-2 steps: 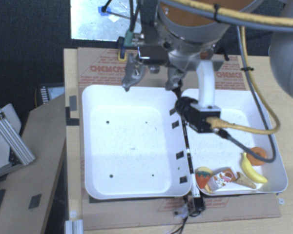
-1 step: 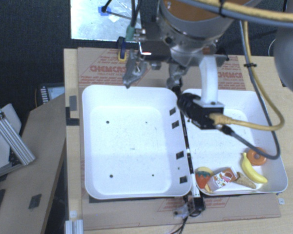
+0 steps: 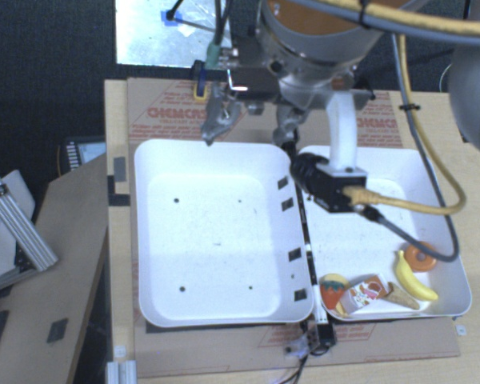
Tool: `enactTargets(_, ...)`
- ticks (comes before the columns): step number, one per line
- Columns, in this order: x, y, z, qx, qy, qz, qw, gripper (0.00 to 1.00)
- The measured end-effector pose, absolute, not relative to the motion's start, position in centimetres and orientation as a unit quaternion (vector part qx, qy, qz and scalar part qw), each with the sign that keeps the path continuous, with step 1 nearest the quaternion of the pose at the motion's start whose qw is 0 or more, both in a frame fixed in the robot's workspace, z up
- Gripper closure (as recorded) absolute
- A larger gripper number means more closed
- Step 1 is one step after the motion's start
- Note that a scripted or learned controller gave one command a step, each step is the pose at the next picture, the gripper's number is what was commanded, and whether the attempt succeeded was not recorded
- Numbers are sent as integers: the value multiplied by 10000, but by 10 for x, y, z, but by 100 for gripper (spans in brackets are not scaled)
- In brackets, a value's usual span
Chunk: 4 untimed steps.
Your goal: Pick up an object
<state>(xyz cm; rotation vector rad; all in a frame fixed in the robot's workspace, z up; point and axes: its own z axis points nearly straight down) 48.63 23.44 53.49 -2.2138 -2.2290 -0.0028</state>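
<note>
Banana (image 3: 414, 278) lies in the right bin's (image 3: 456, 294) near corner beside other toys — pincer (image 3: 248, 126) above, grip unclear.

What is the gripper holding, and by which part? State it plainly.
Nothing is seen held. The gripper sits above the far rim of the left bin, apart from the banana in the right bin.

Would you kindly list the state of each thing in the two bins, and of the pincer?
Left bin: upright on the bench, nothing visible inside.
Right bin: upright, holds items in its near corner.
Banana: lying flat, untouched.
Orange item: resting beside the banana.
Small packet: lying flat by the tomato-like item.
Pincer: raised over the bins' far edge, nothing visible between its fingers.
</note>
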Motion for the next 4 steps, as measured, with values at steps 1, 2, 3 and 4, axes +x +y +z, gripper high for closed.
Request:
enactTargets(1, 486, 234, 535, -7046, -7096, -9, 0, 0)
enactTargets(2, 487, 235, 547, -7038, -7104, -24, -4, 100)
enactTargets(3, 487, 135, 535, -7105, -7037, -1, -8, 100)
enactTargets(4, 487, 114, 528, -7078, -7064, -6, -8, 100)
